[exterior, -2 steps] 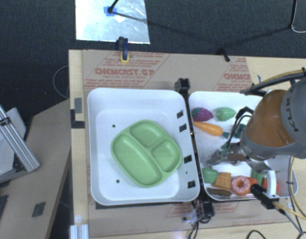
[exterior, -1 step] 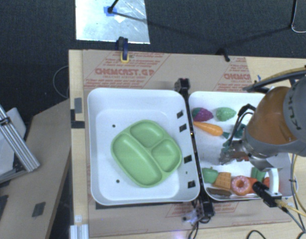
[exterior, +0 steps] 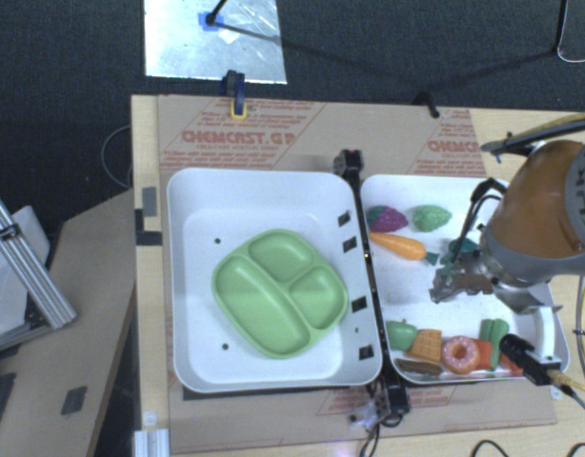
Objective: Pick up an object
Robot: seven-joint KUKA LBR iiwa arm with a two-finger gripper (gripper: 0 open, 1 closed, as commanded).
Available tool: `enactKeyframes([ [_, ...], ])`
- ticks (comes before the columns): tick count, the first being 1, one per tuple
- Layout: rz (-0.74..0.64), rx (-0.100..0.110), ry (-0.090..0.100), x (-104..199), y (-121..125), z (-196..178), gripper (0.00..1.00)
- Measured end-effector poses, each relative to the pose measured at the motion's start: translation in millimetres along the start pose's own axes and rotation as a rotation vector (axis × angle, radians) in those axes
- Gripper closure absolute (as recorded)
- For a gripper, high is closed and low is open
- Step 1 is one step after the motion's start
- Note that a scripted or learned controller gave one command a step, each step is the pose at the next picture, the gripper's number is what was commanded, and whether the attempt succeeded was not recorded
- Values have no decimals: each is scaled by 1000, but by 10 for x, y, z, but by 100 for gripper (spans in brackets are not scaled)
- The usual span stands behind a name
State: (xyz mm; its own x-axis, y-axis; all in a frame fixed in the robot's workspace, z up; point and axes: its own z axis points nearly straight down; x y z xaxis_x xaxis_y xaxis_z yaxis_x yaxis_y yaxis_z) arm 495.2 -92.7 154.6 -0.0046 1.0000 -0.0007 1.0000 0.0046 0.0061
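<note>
The arm (exterior: 550,212) reaches in from the right and hangs over the right bin (exterior: 421,187), with the gripper (exterior: 454,279) low above the bare white floor in the middle of it; whether the tool is spread or pressed together I cannot tell at this slant. Nothing sits in its grasp that I can make out. Toy food rings it: a carrot (exterior: 399,247) just to its left, a purple piece (exterior: 388,219) and a green leafy piece (exterior: 431,218) beyond that near the far wall, and along the near wall a green pepper (exterior: 401,333), an orange wedge (exterior: 427,345), a pink doughnut (exterior: 460,353) and a green piece (exterior: 493,330). The left bin (exterior: 192,208) holds a green divided plate (exterior: 278,293), well apart from the action. The carrot looks the closest candidate, and I'd judge it light, stiff plastic, smooth and likely slippery, not fragile. Its taper could squirt out of a pinch near the tip, so the thick end or mid-body, taken across its width, looks the safer hold. It lies free of its neighbours, which helps.
</note>
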Motion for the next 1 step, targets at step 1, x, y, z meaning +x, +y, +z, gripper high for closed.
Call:
enactKeyframes([
  [1,-1,-1,0,99,52,-510,100],
])
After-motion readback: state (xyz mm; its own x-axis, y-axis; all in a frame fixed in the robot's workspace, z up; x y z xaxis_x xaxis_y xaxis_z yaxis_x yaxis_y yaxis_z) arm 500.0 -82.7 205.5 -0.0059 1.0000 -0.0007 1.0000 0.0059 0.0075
